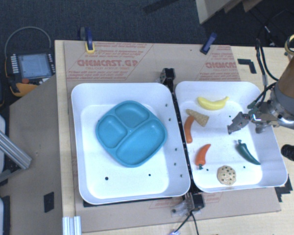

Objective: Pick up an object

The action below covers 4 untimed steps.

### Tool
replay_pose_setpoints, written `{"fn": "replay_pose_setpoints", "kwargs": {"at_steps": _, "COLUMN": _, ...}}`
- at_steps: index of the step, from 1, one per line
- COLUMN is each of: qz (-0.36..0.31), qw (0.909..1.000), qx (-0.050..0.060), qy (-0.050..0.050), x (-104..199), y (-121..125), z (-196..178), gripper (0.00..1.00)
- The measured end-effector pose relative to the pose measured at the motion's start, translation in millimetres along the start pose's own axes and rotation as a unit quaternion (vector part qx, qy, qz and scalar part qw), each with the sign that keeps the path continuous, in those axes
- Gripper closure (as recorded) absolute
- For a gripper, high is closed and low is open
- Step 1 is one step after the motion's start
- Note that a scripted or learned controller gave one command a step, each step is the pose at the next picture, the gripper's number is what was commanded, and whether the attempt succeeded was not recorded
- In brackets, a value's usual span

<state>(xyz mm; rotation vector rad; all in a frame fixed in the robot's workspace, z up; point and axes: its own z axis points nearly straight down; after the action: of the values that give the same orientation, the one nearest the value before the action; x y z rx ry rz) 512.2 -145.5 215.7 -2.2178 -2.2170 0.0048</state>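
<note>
The right bin (269, 177) holds a yellow banana (212, 102), a tan wedge (198, 117), an orange carrot-like piece (188, 129), a red pepper (202, 155), a round cookie (226, 175) and a green pepper (246, 152). My gripper (248, 125) hangs over the right half of this bin, just above the green pepper and to the right of the tan wedge. Its fingers (235, 123) are spread open, and nothing sits between them.
The left bin (88, 180) holds a blue divided plate (131, 132). The arm (286, 99) comes in over the right bin's right wall, with black cables running above it. A black clamp (167, 76) sits at the top of the divider between the bins.
</note>
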Motion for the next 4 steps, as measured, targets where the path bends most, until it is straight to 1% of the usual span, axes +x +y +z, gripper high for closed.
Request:
{"fn": "replay_pose_setpoints", "kwargs": {"at_steps": 1, "qz": 0.0, "qw": 1.0, "qx": -0.002, "qy": 0.0, "x": 2, "y": 2, "z": 41, "gripper": 0.0}}
{"fn": "replay_pose_setpoints", "kwargs": {"at_steps": 2, "qz": 0.0, "qw": 1.0, "qx": 0.001, "qy": 0.0, "x": -4, "y": -5, "z": 101, "gripper": 0.0}}
{"fn": "replay_pose_setpoints", "kwargs": {"at_steps": 3, "qz": 0.0, "qw": 1.0, "qx": -0.004, "qy": -0.001, "x": -4, "y": -3, "z": 87, "gripper": 1.0}}
{"fn": "replay_pose_setpoints", "kwargs": {"at_steps": 4, "qz": -0.001, "qw": 1.0, "qx": -0.006, "qy": -0.002, "x": 4, "y": -5, "z": 27, "gripper": 1.0}}
